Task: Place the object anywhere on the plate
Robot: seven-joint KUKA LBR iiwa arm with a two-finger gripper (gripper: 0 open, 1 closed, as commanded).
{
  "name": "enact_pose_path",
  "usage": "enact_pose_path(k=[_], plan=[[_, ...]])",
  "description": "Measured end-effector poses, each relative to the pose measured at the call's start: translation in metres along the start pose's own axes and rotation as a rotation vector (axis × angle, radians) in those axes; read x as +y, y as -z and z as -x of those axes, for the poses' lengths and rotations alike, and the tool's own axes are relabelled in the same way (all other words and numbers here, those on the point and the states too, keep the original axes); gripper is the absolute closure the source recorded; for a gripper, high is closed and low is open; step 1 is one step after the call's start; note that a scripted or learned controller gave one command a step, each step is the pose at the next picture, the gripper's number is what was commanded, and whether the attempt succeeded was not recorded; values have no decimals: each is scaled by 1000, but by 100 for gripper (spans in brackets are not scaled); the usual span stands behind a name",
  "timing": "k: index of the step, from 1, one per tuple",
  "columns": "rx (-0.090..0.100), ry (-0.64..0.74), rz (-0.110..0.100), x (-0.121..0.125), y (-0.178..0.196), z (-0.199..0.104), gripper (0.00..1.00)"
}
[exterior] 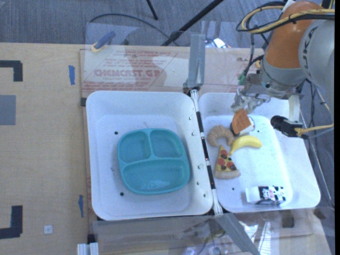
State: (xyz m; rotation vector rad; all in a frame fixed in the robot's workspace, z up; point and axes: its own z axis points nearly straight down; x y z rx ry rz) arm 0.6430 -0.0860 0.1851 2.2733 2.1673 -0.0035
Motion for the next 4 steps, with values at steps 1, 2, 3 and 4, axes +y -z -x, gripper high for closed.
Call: enact_pose_path(k=[1,2,3,4], plan=[[3,14,0,-116,-1,-53,100],[1,539,5,-93,0,-107,100],[2,948,4,-105,9,-146,100],[0,1140,9,-101,20,-196,100]])
